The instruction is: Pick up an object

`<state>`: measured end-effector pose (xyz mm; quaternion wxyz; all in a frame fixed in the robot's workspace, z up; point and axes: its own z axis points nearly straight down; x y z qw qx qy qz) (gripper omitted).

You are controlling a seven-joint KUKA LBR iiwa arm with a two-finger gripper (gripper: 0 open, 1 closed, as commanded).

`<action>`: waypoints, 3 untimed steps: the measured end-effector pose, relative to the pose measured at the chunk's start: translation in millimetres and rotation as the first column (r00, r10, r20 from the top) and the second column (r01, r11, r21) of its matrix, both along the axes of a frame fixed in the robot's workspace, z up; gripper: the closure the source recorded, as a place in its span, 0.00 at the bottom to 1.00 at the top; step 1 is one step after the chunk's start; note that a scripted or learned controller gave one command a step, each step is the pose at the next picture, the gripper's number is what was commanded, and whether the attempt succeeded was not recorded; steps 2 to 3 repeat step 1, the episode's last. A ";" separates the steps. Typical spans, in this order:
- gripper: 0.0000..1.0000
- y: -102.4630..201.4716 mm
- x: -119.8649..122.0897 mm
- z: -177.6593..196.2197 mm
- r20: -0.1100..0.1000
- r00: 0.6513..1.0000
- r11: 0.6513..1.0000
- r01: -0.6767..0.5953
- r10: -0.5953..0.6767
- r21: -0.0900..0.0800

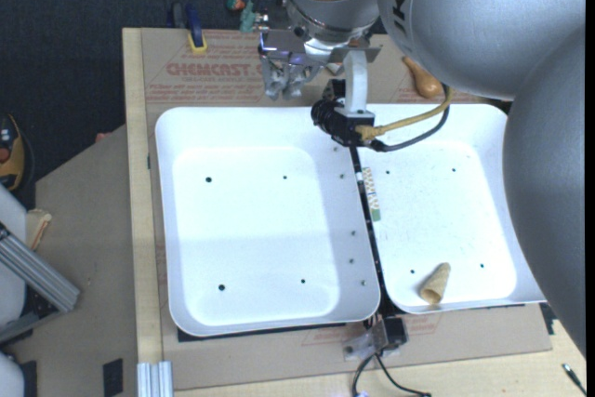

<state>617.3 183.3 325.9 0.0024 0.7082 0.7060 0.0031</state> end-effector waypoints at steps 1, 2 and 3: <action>1.00 43.2 32.7 -62.4 -0.008 1.000 1.000 -0.006 0.006 -0.001; 1.00 43.2 32.7 -62.4 -0.008 1.000 1.000 -0.006 0.006 -0.001; 1.00 43.2 32.7 -62.4 -0.008 1.000 1.000 -0.006 0.006 -0.001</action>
